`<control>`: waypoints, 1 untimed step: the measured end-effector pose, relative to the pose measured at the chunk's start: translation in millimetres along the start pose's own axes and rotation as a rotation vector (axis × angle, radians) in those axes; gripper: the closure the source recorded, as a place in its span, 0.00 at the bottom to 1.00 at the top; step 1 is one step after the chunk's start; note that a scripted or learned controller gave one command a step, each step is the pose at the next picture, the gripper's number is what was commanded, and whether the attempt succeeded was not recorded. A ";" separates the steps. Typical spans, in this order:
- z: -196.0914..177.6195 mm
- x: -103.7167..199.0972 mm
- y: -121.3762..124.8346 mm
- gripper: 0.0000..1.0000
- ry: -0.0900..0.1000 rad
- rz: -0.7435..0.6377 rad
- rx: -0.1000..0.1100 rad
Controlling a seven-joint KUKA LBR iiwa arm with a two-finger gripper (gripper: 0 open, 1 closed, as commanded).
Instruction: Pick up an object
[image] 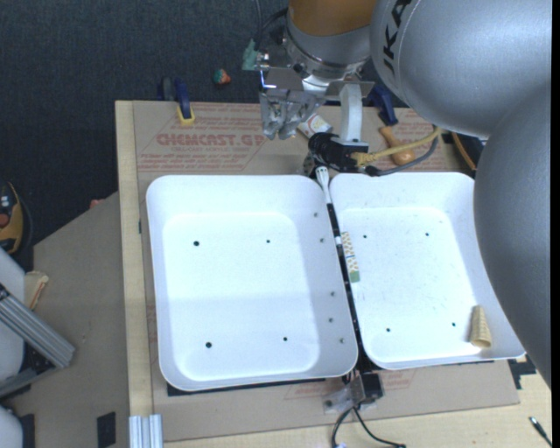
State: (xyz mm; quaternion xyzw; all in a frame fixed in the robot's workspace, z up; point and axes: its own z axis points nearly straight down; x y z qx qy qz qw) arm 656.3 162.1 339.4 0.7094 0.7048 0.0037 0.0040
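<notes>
Object: small tan cone-shaped piece (479, 326), lying in the near right corner of the right white shallow bin (411, 197), close against its right wall.
Other contents: a narrow strip with green and yellow markings (350, 256) along the right bin's left wall, beside the seam between bins.
Left bin: white shallow bin (166, 262); I see nothing loose on its floor.
Gripper: two-finger metal gripper (282, 122), poised above the brown board (210, 140) behind the left bin's far edge, well apart from the cone.
Fingers: pointing down and seemingly near each other with nothing between them; open or closed I cannot tell.
Arm: grey arm with orange band (328, 13), reaching in from the right.
Counter: brown counter (79, 262) carrying both bins.
Step in hand: by my judgement, no grasp yet made.
Next move: likely travel across to the right bin's near corner, descend over the cone clear of the wall.
</notes>
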 end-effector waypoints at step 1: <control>68.1 66.6 7.2 1.00 0.000 -0.012 0.019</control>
